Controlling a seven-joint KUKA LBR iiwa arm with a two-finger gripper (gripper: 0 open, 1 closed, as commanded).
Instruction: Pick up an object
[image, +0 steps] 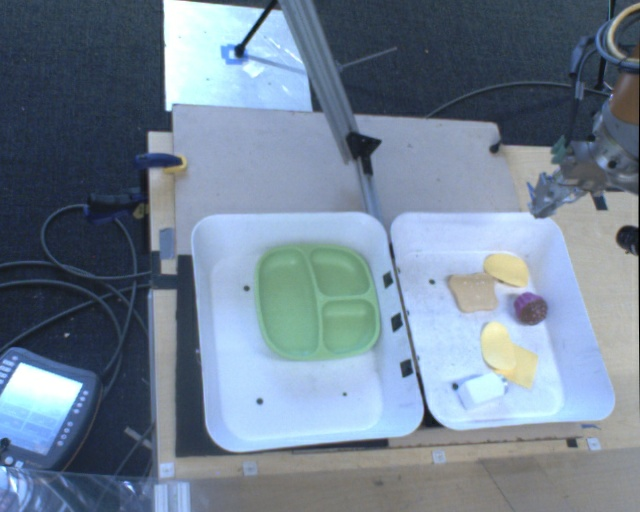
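Observation:
The right bin (440, 240) holds several small items: a tan toast-like square (472, 292), a yellow oval piece (507, 268), a dark purple ball (531, 308), two yellow pieces (508, 353) lying together, and a white block (481, 390) near the front. My gripper (548, 196) hangs at the far right, just above the back right corner of that bin, away from all the items. Nothing shows between its fingers.
The left bin (225, 400) holds a green divided plate (318, 301). A grey pole (330, 85) slants over the bench behind the bins. Cables and a teach pendant (40, 405) lie on the floor to the left.

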